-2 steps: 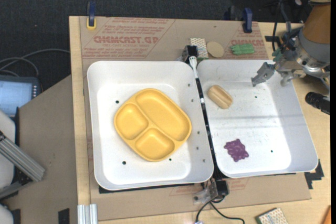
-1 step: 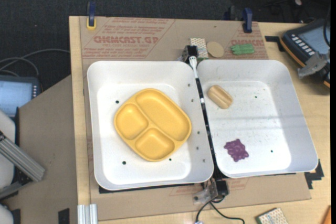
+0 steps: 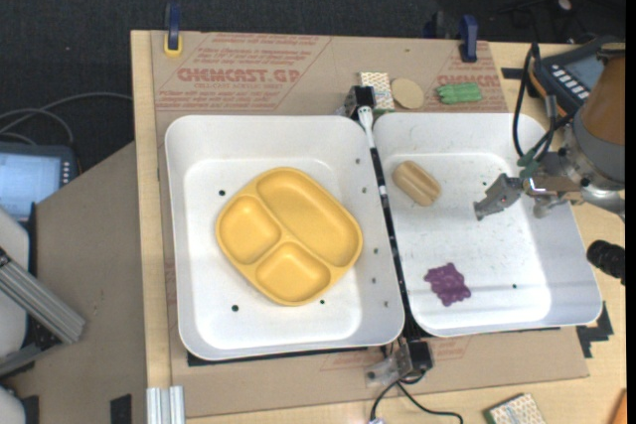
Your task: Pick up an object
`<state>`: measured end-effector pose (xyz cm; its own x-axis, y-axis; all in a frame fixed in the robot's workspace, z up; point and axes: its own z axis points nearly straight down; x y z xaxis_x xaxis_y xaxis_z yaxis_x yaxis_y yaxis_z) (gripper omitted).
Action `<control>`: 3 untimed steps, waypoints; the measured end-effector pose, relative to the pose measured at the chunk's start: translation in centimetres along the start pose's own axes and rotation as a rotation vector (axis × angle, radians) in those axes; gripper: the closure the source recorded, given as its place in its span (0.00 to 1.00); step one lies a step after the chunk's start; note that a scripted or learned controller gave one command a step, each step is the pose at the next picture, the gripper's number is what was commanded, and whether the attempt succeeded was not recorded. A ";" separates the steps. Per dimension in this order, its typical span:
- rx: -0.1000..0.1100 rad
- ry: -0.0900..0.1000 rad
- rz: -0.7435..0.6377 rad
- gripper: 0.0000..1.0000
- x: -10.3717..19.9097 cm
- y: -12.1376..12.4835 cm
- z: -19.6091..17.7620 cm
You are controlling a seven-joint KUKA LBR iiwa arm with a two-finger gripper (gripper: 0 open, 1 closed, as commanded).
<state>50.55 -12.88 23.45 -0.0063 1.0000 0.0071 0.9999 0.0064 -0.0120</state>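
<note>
1. The bench (image 3: pixel 248 74) carries two shallow white bins side by side.
2. The left bin (image 3: pixel 189 243) holds a yellow divided plate (image 3: pixel 288 235) with three compartments.
3. The right bin (image 3: pixel 556 293) holds a tan bread roll (image 3: pixel 417 183) at its far left and a purple grape bunch (image 3: pixel 448 283) nearer the front, well apart.
4. The claw (image 3: pixel 497 199) hangs over the right bin's middle, right of the roll, grasping nothing; whether it is released or clenched cannot be told.
5. A green toy (image 3: pixel 459 94) and a tan disc (image 3: pixel 407 93) lie on the bench beyond the bins.

Tan bread roll (image 3: pixel 416 183), purple grapes (image 3: pixel 448 284), right bin (image 3: pixel 566 298)
</note>
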 end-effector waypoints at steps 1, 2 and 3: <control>-0.003 -0.001 -0.003 0.00 9.4 -1.8 4.1; -0.017 -0.010 0.007 0.00 4.6 6.5 5.0; -0.007 -0.006 0.012 0.00 1.2 0.9 15.3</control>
<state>51.28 -11.57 8.13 0.0053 1.0000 0.0015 1.0000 -0.0053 -0.0046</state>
